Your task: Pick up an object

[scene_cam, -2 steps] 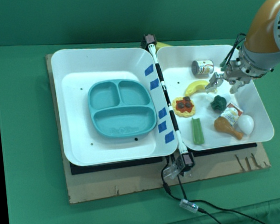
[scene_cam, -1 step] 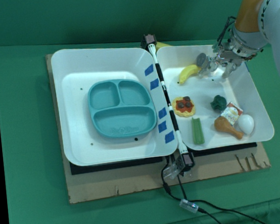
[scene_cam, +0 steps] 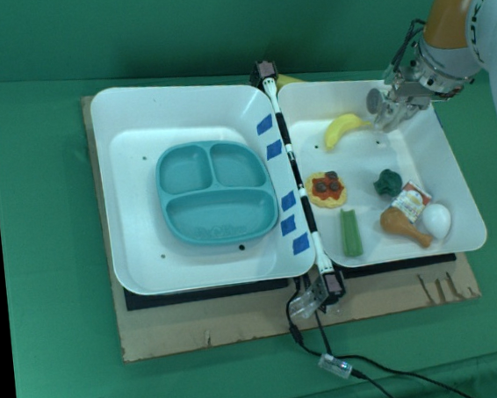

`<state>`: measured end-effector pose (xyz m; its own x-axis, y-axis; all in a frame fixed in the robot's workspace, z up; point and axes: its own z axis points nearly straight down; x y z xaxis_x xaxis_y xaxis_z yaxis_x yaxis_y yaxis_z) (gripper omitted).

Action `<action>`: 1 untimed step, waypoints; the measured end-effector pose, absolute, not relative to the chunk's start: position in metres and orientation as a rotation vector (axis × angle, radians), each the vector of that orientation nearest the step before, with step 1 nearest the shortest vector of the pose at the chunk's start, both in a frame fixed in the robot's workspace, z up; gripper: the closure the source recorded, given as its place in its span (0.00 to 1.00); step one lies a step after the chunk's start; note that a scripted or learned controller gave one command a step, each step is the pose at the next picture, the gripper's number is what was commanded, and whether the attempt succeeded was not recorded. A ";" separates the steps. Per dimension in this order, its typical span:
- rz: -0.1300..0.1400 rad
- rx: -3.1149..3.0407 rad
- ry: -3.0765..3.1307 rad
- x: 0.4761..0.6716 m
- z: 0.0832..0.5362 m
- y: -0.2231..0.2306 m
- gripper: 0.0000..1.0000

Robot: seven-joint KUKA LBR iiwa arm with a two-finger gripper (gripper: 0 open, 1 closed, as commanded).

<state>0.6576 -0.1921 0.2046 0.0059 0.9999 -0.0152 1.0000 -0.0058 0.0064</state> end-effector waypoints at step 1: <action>-0.010 2.217 2.204 0.658 0.205 -0.192 0.00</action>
